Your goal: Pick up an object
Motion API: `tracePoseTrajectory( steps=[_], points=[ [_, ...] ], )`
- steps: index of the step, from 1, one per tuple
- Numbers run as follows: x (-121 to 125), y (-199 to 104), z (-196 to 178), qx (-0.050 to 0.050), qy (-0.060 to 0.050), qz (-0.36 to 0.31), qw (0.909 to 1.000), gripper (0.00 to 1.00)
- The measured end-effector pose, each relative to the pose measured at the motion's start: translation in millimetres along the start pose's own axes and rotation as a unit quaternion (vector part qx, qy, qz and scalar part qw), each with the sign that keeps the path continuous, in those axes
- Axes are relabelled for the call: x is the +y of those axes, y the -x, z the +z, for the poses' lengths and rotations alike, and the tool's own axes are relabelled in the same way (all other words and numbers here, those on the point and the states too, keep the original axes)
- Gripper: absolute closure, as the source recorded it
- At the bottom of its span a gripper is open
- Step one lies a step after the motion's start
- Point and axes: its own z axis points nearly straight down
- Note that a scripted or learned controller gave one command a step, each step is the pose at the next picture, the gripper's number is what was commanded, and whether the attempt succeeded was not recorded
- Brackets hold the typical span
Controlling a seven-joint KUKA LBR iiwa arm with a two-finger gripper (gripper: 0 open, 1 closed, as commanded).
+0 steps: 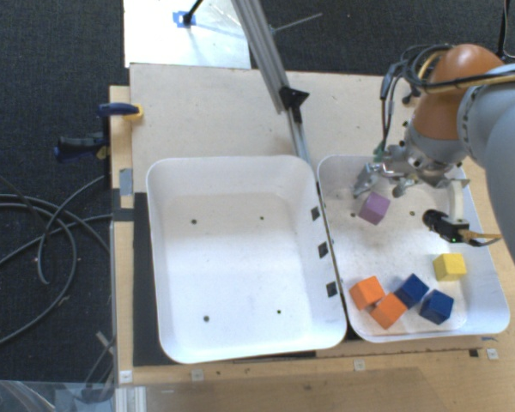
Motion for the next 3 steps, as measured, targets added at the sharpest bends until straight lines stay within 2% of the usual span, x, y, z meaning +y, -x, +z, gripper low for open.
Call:
tracePoseTrajectory(
  steps=[1,2,3],
  points=[
    [3,2,-17,-0.001,0.005,-0.001,1.0000,1.00],
    [-45,-13,-102,-0.001,0.006,0.002,1.0000,1.00],
    [-45,-13,-97,-0.001,0.003,0.003,1.0000,0.00]
  ],
)
